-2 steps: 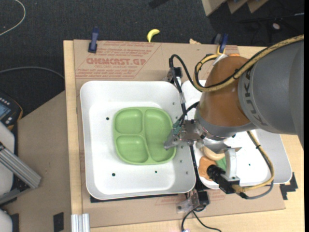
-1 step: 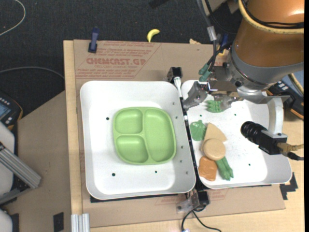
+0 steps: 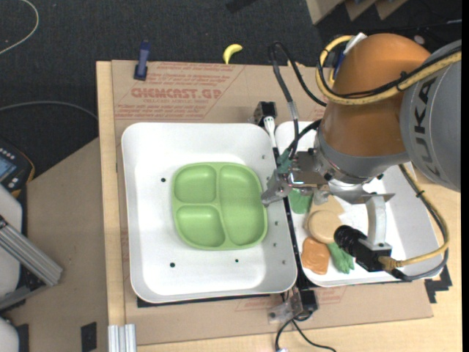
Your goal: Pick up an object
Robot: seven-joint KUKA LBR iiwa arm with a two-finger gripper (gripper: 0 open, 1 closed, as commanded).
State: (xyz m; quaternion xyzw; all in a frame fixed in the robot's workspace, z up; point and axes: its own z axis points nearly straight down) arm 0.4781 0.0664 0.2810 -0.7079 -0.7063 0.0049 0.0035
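Observation:
My gripper (image 3: 282, 184) hangs low over the ridge between the two bins, at the left edge of the right bin (image 3: 410, 196). Just beside it, partly under the wrist, lies a small green piece (image 3: 299, 199). In the near-left corner of the right bin lie a tan oval object (image 3: 323, 225), an orange block (image 3: 315, 255) and a green leafy piece (image 3: 341, 257). The arm's large orange-banded body (image 3: 366, 101) hides most of the right bin. No object is seen held in the gripper.
A light green divided plate (image 3: 218, 204) lies in the middle of the left bin (image 3: 146, 167). Both bins rest on a brown cardboard sheet (image 3: 176, 90). A blue clip (image 3: 141, 61) and a small yellow piece (image 3: 231, 51) lie at its far edge.

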